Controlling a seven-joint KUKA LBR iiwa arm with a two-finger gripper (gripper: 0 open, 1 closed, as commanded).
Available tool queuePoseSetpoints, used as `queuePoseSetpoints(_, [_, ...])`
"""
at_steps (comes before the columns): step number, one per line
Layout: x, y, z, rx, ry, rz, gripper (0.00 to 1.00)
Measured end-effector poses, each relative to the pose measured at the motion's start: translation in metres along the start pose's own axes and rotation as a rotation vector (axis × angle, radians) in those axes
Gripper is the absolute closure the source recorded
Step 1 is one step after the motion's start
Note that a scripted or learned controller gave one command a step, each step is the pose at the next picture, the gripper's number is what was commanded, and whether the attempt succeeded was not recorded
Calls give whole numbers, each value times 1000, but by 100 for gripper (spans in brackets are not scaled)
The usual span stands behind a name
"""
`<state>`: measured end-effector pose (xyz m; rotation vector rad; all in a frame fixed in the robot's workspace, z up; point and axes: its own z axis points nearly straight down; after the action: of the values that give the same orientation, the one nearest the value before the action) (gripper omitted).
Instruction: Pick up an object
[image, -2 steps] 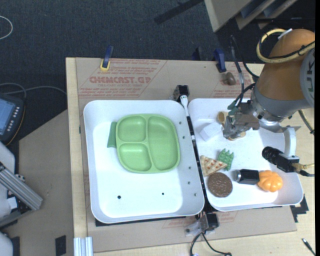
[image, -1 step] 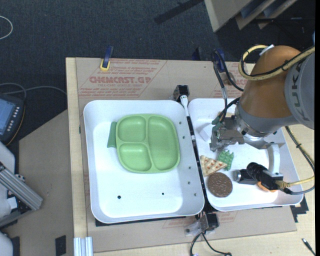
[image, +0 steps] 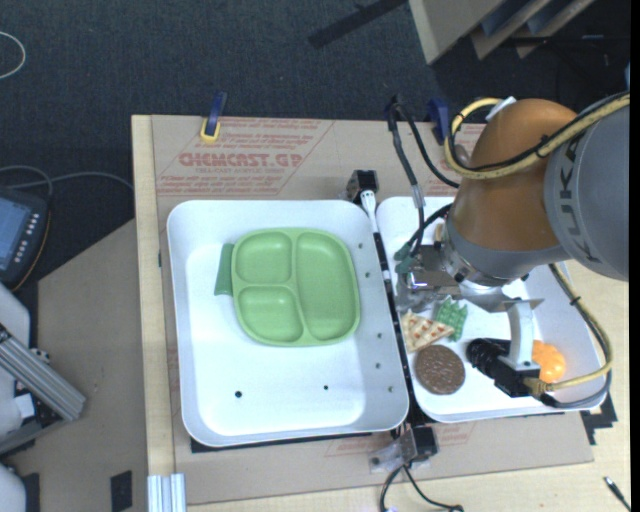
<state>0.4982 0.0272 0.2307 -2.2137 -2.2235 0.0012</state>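
open white floor around the green tray (image: 296, 286) in the left bin (image: 190, 300); right bin (image: 480, 400) crowded under the arm (image: 520, 190)

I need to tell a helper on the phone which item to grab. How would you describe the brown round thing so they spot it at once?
Find the right-hand white bin, under the arm. Near its front edge, close to the divider between bins, lies a flat brown disc. It is the one dark round piece, just in front of the tan waffle-like wedge.
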Motion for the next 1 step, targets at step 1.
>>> queuePoseSetpoints(1, [15, -17, 17, 2, -1, 3, 100])
